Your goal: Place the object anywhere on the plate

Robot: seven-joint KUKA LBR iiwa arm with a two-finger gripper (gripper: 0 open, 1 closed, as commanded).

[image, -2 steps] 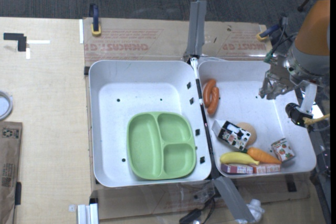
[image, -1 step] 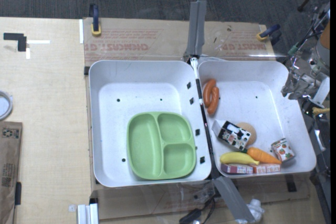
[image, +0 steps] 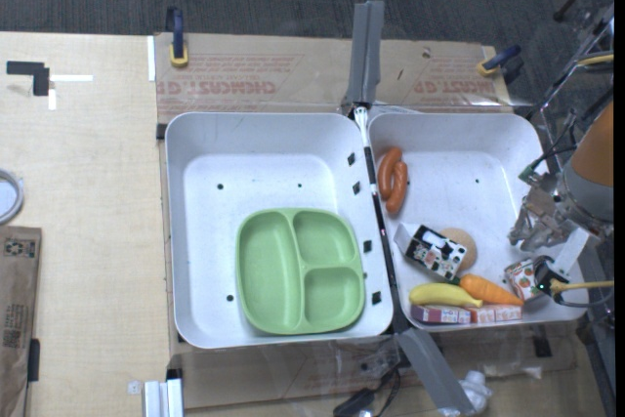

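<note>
Gripper (image: 535, 228) sits low in the right bin (image: 459, 137), grip state we can't tell; plate (image: 299, 271) bare, so nothing's placed yet.

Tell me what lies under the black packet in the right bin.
The black packet lies tilted on a tan round thing, maybe a cookie, whose right side shows. The covered part and any bin floor beneath are hidden.
</note>
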